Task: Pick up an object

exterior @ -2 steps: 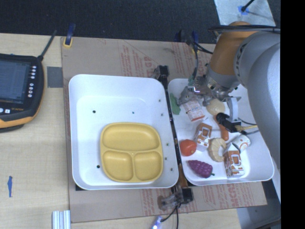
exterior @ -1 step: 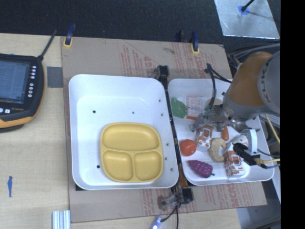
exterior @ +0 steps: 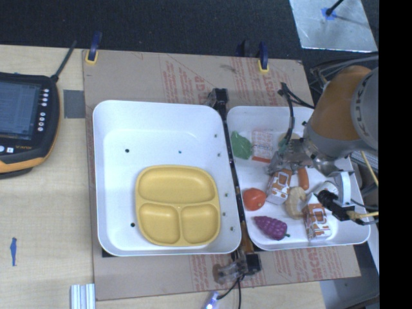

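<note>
The right bin [exterior: 257, 114] holds several small items: a green piece [exterior: 241, 145], a white packet with red print [exterior: 262, 145], a red tomato-like piece [exterior: 254, 199], purple grapes [exterior: 270, 226], two brown-and-white cartons [exterior: 279, 187] [exterior: 317, 221], a beige lump [exterior: 295, 201] and an orange piece [exterior: 303, 178]. My gripper [exterior: 291, 154] hangs low over the middle of this bin, just above the upper carton, under the grey and orange arm [exterior: 341, 111]. Its tips are hidden in dark clutter.
The left bin [exterior: 116, 127] holds a yellow divided tray [exterior: 178, 205]. A teach pendant [exterior: 26, 121] lies on the bench at far left. Clamps [exterior: 221, 97] [exterior: 241, 266] sit between the bins. Cables and white fittings [exterior: 341, 195] crowd the right bin's right edge.
</note>
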Controlling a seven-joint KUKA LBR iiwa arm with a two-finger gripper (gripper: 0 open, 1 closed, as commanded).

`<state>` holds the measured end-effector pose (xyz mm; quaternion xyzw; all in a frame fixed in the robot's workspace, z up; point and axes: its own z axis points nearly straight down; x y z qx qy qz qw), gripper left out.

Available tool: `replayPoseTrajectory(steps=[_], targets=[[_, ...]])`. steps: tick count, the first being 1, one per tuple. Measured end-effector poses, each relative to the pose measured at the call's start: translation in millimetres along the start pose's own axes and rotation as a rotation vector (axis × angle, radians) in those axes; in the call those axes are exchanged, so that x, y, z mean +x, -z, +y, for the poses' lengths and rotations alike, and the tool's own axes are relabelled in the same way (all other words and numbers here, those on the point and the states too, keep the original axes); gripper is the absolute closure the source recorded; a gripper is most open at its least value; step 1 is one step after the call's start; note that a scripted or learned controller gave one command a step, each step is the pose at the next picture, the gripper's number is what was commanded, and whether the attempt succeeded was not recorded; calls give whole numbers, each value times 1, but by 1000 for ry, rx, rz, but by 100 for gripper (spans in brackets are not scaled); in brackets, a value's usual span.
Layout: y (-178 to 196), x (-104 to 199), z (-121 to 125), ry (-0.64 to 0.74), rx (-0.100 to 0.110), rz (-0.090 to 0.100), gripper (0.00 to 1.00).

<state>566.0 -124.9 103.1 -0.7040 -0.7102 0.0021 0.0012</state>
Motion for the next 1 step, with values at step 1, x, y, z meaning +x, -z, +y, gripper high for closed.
replayPoseTrajectory(steps=[1], targets=[[89,65,6,-4,-2,2,100]])
